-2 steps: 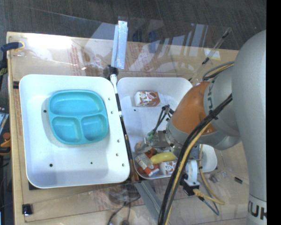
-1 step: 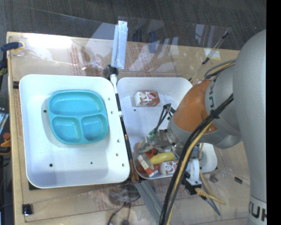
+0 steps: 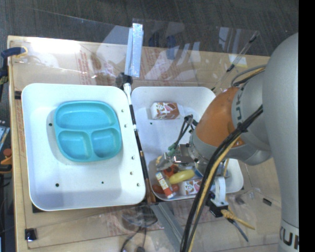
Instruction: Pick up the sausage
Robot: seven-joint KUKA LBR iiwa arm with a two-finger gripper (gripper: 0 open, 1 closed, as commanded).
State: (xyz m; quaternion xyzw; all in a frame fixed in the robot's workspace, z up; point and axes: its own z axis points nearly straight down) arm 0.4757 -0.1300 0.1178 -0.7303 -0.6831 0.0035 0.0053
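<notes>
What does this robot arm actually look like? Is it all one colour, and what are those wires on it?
The arm is mostly smooth, rounded light grey, with a glossy orange band above the wrist. Black cables and one yellowish cable run along it, down past the bench edge. Dark lettering shows low on the grey casing. The gripper is a small cluster of dark metal parts, too cluttered to make out in detail.

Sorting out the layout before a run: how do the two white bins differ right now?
The left bin holds one thing, a blue divided tray; the right bin holds several small food items, most piled at its near end. The arm reaches over the right bin, while the left bin lies open to view. Both are shallow and white and sit side by side.
</notes>
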